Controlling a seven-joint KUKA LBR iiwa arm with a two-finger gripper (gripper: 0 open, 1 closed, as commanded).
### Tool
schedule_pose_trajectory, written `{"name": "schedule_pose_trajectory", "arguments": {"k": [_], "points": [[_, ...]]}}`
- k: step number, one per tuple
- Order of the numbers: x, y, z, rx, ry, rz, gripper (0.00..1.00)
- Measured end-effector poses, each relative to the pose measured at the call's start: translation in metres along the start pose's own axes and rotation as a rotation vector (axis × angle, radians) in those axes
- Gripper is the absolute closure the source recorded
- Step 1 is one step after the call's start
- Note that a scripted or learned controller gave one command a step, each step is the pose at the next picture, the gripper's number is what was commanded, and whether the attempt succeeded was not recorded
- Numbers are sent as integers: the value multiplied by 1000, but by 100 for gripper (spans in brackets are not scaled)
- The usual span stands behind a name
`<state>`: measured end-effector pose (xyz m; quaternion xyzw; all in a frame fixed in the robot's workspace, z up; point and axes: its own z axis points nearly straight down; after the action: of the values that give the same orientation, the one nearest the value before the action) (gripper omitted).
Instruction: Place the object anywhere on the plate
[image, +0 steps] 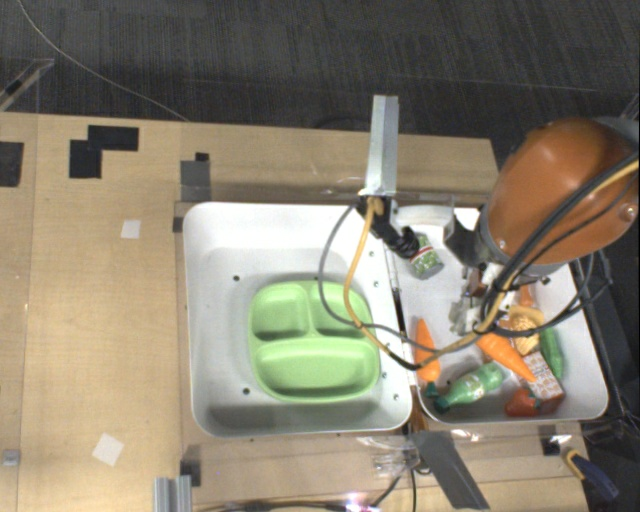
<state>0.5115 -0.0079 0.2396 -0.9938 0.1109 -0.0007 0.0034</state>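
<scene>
- Gripper (472, 305) hangs low over the right bin (590, 400), under the orange wrist band (555, 190); its grip state can't be made out.
- Toy food is piled just beside and below it: orange carrot (505, 355), green bottle (470, 387), green pepper (551, 352).
- Green sectioned plate (313, 343) sits in the left bin (215, 300), well apart from the pile, with cables (352, 270) draped across it.

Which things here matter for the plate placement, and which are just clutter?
In play:
- green divided plate, left bin
- toy items in the right bin: green bottle, carrots, small carton
- gripper, down over the right bin

Lying about:
- yellow and black cables draped across the plate
- upright metal post
- black markers on the bench
</scene>
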Motion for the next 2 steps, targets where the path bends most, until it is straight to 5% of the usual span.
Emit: {"name": "schedule_pose_trajectory", "arguments": {"k": [1,2], "points": [[-14,10,23,-4,0,0,100],[6,75,56,-6,-1,129,100]]}}
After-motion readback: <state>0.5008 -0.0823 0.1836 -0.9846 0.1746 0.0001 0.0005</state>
